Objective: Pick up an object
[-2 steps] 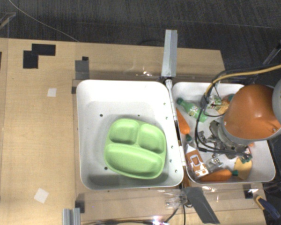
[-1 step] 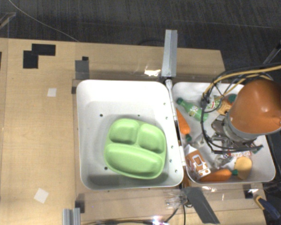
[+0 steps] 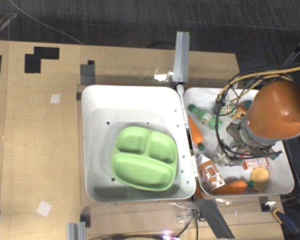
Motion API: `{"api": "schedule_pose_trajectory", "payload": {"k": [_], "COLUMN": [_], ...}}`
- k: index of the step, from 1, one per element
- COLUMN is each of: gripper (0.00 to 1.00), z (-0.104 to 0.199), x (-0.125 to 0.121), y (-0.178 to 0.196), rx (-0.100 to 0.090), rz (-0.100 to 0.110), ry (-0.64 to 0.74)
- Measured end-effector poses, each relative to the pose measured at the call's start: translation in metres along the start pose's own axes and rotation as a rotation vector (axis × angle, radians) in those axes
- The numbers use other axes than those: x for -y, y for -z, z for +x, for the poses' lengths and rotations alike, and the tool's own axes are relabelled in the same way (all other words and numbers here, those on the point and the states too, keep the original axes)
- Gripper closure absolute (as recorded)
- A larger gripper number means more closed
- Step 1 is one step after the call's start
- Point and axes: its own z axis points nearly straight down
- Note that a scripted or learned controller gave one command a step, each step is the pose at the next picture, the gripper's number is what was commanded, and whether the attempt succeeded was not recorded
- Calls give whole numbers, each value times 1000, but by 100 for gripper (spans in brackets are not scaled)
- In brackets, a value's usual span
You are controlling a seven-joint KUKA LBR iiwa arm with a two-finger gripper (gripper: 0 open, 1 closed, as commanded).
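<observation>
Honestly, I cannot tell the state of my claw; the orange wrist band hides it above the right white bin. Near that band lie a toy carrot and a yellow lemon-like fruit. I'd descend straight, centred on one.
</observation>
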Motion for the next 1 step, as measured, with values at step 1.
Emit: {"api": "schedule_pose_trajectory", "payload": {"k": [1], "gripper": [100], "z": [-89], "x": [23], "y": [82], "rx": [-16], "rz": [-13], "ry": [-62]}}
